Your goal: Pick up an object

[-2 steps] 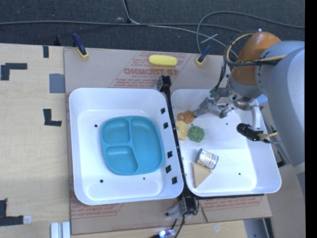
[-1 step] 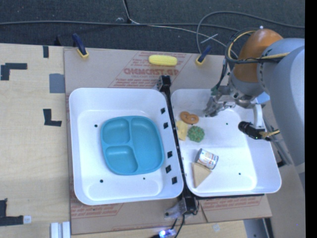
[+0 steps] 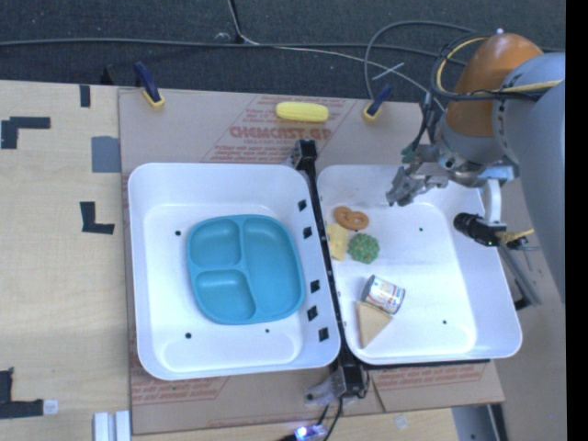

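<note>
Nearest us in the right bin (image 3: 478, 338), a tan wedge (image 3: 368, 322) touches a small tin can (image 3: 382, 294) — stiff, light, slippery, best pinched across its round sides. Beyond lie a green piece (image 3: 364, 246) and a pretzel (image 3: 350, 218). The left bin (image 3: 152, 246) holds a blue tray (image 3: 245, 269). Farther back hangs our hand (image 3: 404, 189) — we cannot tell its state.

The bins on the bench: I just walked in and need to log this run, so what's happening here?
The arm's gripper hangs over the back of the right bin, holding nothing. Below it lie a pretzel, green piece, can and wedge. The left bin holds a blue divided tray.
</note>
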Robot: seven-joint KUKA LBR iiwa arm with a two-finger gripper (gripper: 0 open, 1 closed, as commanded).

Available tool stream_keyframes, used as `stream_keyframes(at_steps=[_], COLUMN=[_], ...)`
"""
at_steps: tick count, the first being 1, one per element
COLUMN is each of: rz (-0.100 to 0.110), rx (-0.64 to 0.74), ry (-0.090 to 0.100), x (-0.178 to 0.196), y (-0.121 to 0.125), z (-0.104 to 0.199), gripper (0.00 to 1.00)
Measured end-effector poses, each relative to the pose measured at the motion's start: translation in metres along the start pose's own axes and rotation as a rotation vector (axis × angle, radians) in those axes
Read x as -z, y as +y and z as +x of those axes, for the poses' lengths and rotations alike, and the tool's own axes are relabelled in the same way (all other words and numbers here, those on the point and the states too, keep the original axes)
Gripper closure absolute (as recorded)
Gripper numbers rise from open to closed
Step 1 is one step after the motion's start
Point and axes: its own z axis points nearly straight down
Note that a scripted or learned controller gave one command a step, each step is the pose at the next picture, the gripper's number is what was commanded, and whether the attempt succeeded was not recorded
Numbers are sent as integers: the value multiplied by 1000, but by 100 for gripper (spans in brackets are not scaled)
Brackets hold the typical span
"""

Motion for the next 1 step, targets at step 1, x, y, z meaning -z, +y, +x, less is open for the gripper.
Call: stream_keyframes(at_steps=[1], rz=[-1], rx=[0], ry=[0], x=[44], y=[-4], z=[-2], gripper=[100])
